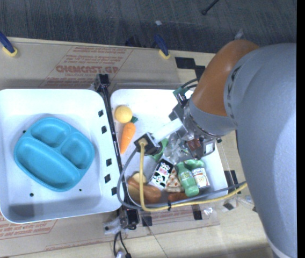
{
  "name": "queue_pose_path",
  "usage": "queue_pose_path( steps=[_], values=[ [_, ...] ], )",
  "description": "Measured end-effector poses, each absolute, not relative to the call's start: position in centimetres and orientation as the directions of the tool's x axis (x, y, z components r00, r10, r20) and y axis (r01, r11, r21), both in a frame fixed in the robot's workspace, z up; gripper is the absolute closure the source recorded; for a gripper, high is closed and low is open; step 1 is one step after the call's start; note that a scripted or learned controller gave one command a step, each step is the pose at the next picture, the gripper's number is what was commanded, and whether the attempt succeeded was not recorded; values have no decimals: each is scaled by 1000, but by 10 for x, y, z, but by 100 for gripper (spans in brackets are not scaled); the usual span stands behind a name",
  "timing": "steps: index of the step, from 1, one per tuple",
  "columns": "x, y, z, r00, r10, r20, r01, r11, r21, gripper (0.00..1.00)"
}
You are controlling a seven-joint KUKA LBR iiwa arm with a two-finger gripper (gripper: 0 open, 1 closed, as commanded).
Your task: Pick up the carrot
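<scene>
Overhead, the slanted camera view takes in two white bins side by side on a cardboard-covered surface [88, 63] printed in red. The left bin [2, 104] carries a blue divided plate [55, 152], lying flat and turned at an angle.

The right bin [147, 98] is partly covered. The grey arm [265, 122], with its orange band [217, 85], comes in from the right and hides the bin's right side and far-right corner.

The carrot [126, 136] lies in the right bin near its left wall, thick end toward the far wall and tip toward the near side. It is in plain sight with nothing on it. A lemon [123, 113] sits just beyond the thick end, touching or almost touching; which one cannot be told.

The claw [180, 143] hangs over the middle of the right bin, to the right of the carrot and apart from it. Under the wrist it is a blur of metal and glare, so I cannot tell whether it is open or closed, or whether it has hold of anything.

A crowded heap lies along the near side of that bin:
- a cow-patterned carton [164, 174]
- a green bottle [187, 179]
- a small labelled bottle [200, 177] just beside the green one
- a bread roll [140, 190] at the near-left, partly hidden

What lies beneath the heap is hard to make out. A blue clamp [5, 43] grips the cardboard's far-left corner.
</scene>
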State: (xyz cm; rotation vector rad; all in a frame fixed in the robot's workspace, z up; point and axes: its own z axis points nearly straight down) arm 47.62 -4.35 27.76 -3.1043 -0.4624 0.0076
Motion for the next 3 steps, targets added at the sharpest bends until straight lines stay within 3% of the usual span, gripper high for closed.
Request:
queue_pose_path(
  steps=[1,2,3],
  values=[
    [474,27,190,877,481,-14,481,-877,-10,100],
    [476,42,219,944,330,-9,330,-944,-3,100],
    [477,44,228,940,340,-15,340,-940,-10,100]
  ],
)
